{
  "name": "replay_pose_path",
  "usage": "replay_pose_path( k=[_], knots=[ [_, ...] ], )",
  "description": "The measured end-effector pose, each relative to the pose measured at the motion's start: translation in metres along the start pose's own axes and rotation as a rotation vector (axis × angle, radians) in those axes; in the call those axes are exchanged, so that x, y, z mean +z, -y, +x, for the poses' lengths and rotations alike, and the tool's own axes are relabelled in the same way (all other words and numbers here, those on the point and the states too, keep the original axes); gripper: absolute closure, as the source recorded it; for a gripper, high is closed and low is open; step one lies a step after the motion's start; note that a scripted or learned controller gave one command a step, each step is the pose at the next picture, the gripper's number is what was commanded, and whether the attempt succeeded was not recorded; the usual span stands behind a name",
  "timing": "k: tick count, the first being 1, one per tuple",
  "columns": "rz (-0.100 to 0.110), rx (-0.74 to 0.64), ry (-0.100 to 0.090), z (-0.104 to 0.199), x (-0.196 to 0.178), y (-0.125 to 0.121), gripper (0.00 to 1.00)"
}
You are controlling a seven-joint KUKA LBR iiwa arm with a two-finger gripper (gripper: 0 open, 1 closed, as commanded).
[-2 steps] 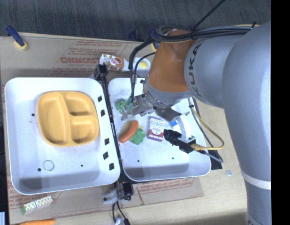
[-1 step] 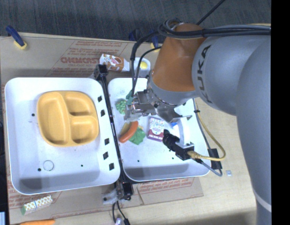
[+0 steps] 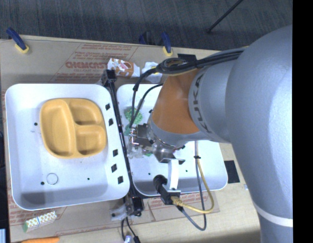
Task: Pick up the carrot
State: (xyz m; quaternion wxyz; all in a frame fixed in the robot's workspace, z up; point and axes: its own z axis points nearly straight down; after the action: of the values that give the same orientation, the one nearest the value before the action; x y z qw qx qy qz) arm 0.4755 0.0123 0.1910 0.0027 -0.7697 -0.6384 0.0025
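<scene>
Arm (image 3: pixel 207 105) low over the right bin (image 3: pixel 212 178), hiding most of it. Gripper (image 3: pixel 139 140) near green items (image 3: pixel 133 116); grip state impossible to tell. Yellow divided tray (image 3: pixel 73 126) in left bin (image 3: pixel 25 135).

I see smooth matt plastic on the yellow divided tray (image 3: pixel 73 126) and white bins (image 3: pixel 20 151); the bench top (image 3: pixel 85 54) looks like printed cardboard, perhaps.

Partly legible red "CHEMCAST" print on the cardboard sheet (image 3: pixel 80 59) under the bins.
</scene>
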Motion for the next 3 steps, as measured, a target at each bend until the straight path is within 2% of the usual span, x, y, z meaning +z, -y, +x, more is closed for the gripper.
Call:
replay_pose_path(
  k=[1, 2, 3],
  knots=[
    [-0.005, -0.067, 0.0, -0.049, -0.07, -0.01, 1.0],
    [-0.001, -0.309, 0.0, -0.038, 0.0, -0.007, 1.0],
    [-0.005, -0.222, 0.0, -0.078, -0.014, -0.04, 1.0]
  ],
)
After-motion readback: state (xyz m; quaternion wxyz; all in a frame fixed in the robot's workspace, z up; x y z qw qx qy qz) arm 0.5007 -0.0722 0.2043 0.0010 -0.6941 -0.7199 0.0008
